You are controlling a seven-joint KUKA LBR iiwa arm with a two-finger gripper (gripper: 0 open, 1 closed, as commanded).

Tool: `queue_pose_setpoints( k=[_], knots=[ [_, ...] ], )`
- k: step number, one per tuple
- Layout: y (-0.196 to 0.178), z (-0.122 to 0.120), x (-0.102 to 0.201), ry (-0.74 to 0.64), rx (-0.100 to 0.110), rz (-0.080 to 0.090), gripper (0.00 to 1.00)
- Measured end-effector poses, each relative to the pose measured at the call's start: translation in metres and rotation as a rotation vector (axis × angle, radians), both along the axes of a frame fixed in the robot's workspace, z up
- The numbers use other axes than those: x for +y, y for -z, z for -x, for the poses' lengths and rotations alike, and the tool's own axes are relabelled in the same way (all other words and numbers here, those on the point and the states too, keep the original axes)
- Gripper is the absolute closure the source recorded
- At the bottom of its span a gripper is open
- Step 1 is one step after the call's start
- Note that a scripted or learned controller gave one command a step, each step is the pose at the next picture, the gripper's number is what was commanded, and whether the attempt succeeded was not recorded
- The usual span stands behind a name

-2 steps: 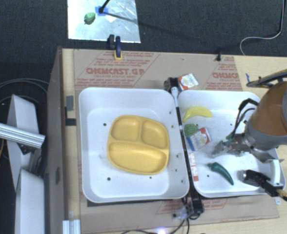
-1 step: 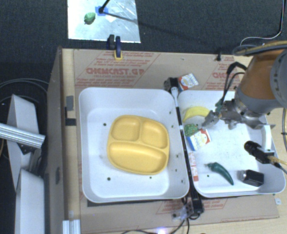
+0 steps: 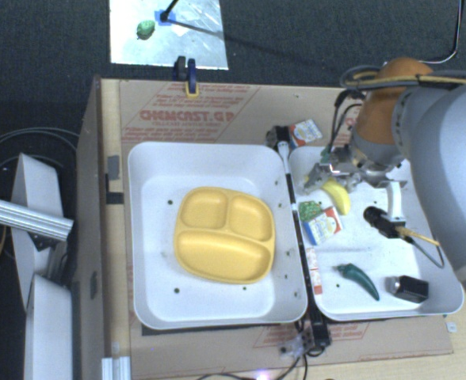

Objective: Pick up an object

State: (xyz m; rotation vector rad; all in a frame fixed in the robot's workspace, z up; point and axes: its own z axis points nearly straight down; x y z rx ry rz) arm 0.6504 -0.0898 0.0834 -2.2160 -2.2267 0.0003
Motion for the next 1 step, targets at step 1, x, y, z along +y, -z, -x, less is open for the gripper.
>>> queue_pose_setpoints(
  k=[1],
  knots=[
    [-0.0112,-0.0001,-0.0005,-0.005,0.003,0.001,1.00]
  ],
)
